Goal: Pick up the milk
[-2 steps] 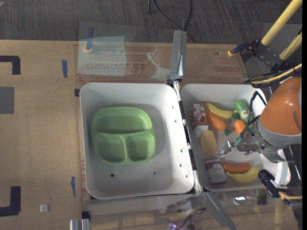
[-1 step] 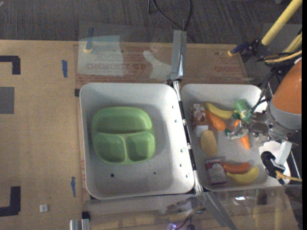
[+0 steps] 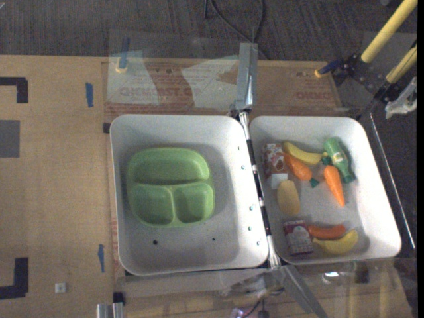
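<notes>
A green divided plate [image 3: 171, 185] sits in one white bin [image 3: 126, 144]; yellow bananas [image 3: 301, 154] and orange carrots [image 3: 334, 184] fill the other.

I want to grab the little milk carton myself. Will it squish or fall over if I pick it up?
The milk carton looks like a small boxy toy, so it is probably stiff and light. It appears to lie near the right bin's left wall, so it likely won't roll. The banana and a carrot sit close beside it, so they may get nudged.

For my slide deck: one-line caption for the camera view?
Green tray in left bin; milk carton among toy food in right bin.
</notes>
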Controlling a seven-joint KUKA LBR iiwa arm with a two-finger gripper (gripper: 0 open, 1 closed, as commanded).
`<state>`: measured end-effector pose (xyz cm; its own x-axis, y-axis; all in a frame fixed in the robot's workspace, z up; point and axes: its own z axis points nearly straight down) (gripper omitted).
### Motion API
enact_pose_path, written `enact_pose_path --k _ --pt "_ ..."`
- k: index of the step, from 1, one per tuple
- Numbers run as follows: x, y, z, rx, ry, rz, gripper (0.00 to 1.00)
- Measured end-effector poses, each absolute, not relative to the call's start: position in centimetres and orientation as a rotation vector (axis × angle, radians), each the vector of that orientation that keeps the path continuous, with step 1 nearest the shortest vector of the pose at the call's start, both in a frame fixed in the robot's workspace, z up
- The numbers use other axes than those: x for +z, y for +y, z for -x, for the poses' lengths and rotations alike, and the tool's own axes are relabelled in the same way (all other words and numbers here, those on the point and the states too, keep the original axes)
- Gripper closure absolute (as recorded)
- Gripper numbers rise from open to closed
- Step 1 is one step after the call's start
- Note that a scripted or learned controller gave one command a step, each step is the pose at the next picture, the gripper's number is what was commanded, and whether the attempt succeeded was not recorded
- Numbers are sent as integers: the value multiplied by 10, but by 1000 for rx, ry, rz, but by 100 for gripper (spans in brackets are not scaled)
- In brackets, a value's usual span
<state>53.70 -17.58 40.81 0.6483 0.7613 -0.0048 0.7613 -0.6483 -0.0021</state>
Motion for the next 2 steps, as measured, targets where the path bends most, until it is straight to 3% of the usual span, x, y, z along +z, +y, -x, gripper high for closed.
enact_pose_path --k 1,2 --pt "391 -212 -481 -15 316 -3128 0" --pt "188 -166 -487 -11 678 -3072 0"
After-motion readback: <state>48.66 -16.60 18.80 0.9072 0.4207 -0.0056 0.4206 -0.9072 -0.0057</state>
